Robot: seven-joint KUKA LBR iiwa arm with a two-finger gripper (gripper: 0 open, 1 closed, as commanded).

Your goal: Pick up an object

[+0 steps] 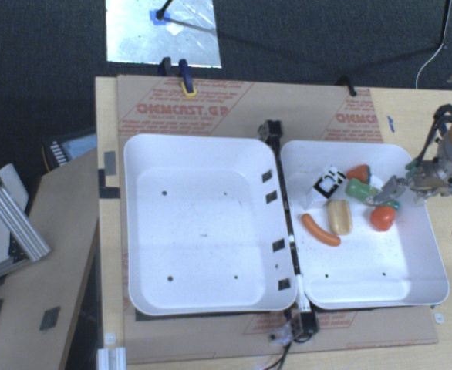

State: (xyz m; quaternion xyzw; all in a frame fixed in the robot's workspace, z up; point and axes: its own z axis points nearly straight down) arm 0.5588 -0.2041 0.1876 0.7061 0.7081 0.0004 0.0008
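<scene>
The right bin (419,276) holds several small objects in its far half. A black-and-white cube (330,182) lies next to an orange piece (358,173) and a green object (359,191). Nearer the front are a tan bread-like piece (339,216), an orange sausage-shaped item (319,230) and a red round item (382,218). My gripper (388,194) reaches in from the right, low over the bin. Its tip sits between the green object and the red round item, just above the red one.
The left bin (203,237) stands beside the right one, with a black clip strip (284,222) along the shared rim. Cardboard (187,108) lies under both bins. A shiny plate (163,20) sits at the far left, off the bench.
</scene>
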